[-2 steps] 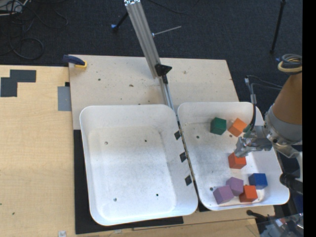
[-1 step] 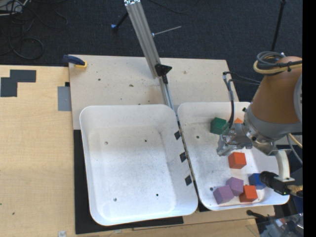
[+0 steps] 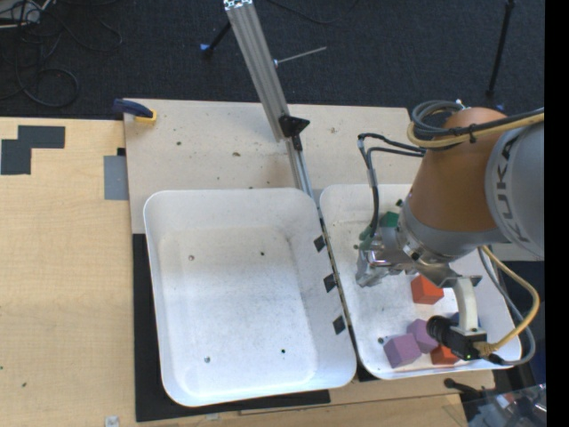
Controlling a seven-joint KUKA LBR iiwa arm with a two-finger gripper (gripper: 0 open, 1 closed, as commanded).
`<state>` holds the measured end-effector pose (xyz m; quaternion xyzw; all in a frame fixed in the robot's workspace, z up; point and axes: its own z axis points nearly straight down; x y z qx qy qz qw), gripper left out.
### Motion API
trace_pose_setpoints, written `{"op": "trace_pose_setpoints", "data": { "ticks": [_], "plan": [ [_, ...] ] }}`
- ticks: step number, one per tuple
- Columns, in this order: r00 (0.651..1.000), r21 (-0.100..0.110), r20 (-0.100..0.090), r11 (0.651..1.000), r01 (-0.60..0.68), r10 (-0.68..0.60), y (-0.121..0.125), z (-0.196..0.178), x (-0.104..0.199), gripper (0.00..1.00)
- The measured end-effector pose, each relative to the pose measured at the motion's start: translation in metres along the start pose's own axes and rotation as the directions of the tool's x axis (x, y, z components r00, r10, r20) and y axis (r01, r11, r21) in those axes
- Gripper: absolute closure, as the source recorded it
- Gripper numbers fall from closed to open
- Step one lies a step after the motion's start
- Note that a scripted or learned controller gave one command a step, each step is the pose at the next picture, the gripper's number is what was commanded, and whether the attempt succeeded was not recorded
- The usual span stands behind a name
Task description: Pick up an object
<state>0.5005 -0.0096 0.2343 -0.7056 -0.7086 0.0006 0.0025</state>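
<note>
Purple blocks [image 3: 409, 342] lie nearest us, at the front of the right bin [image 3: 366, 350], touching an orange piece [image 3: 442, 355] just beside them. Farther back sits a red-orange block [image 3: 427, 290], and beyond it a green piece [image 3: 388, 220] half hidden under the wrist. We judge these to be small, light, stiff blocks with flat faces, best pinched across two opposite sides. Above the bin floor hangs the gripper [image 3: 372, 269]; we cannot tell how it is set. The left bin [image 3: 169, 238] lies beside.
</note>
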Motion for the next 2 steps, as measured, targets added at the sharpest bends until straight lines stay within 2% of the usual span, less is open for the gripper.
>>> {"op": "trace_pose_setpoints", "data": {
  "ticks": [1,2],
  "plan": [
    [1.0,0.002,0.0,1.0,-0.001,0.001,-0.001,0.006,0.046,1.0],
    [1.0,-0.003,0.002,1.0,0.0,0.0,0.011,-0.004,0.099,1.0]
  ]
}}
